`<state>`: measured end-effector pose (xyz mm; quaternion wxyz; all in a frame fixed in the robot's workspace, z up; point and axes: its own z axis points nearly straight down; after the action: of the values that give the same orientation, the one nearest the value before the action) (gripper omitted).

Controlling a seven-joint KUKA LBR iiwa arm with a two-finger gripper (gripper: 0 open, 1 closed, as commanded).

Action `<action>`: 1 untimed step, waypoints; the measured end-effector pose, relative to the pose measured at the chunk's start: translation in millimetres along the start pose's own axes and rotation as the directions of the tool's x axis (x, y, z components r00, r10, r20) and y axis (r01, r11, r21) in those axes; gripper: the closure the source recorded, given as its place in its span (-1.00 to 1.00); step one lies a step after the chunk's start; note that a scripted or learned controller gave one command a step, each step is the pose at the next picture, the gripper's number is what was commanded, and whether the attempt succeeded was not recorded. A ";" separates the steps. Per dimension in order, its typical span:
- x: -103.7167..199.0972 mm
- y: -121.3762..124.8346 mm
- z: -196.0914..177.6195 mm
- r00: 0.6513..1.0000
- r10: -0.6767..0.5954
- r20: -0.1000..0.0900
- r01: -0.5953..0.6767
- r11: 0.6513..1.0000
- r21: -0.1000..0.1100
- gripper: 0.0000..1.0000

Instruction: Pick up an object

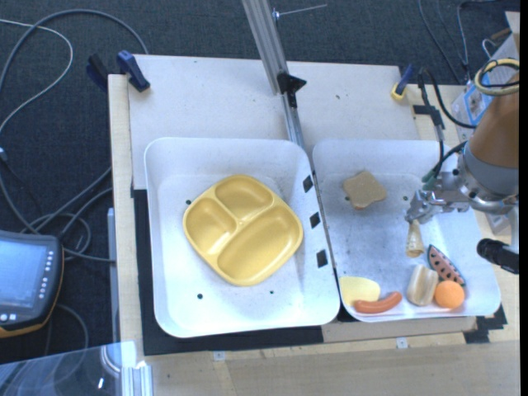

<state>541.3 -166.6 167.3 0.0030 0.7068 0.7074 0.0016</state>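
My gripper (417, 209) hangs over the right side of the right bin (330, 159), coming in from the right edge. Just below it lies a small tan cone-shaped piece (414, 239), apart from the gripper as far as I can tell. A brown toast-like slice (364, 189) lies to the gripper's left. Along the bin's front edge sit a pale yellow piece (360, 288), a red sausage (378, 304), a beige bun-like piece (421, 285), an orange ball (449, 294) and a watermelon slice (445, 264).
The left bin (165, 159) bears a yellow divided plate (242, 229). A metal pole (268, 35) slants down from the top to the gap between the bins. Cables lie at the right and on the floor to the left.
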 end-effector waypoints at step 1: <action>6.3 1.7 -62.8 1.000 -0.002 0.000 0.002 1.000 -0.002 1.00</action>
<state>542.6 -160.2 230.1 0.0039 0.7062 0.7080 0.0023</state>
